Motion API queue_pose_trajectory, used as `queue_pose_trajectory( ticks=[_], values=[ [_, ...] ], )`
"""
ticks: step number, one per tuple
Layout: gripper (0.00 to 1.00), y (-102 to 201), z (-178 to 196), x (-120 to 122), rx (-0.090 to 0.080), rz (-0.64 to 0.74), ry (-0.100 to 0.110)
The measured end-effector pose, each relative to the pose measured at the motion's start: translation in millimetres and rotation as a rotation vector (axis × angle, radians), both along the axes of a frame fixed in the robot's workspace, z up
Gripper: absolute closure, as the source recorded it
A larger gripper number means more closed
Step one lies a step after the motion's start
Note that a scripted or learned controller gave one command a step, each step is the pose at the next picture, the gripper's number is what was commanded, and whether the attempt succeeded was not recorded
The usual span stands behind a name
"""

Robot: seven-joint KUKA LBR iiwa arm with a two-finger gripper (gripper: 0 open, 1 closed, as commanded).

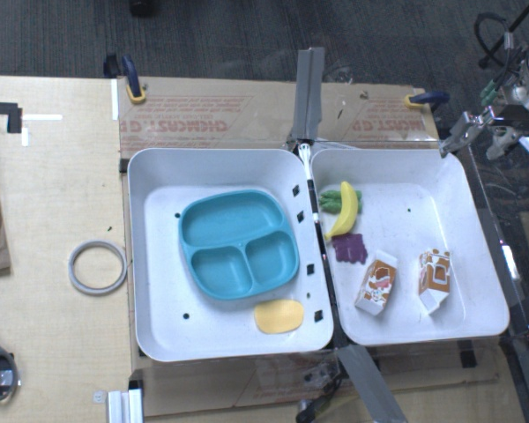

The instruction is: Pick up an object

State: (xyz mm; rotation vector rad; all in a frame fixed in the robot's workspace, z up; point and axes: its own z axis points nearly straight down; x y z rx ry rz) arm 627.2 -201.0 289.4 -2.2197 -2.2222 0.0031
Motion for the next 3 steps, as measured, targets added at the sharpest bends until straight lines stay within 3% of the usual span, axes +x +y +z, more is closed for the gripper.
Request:
queue_pose_trajectory(
  ticks=[1, 2, 3],
  values=[
    [0.00, -8, -132, -67, 0.001, -0.031, 0.001],
    [0.00, 46, -161, -70, 0.001, 0.093, 0.001],
    [0.00, 13, -163, -131, 0.001, 0.076, -0.001]
  ],
)
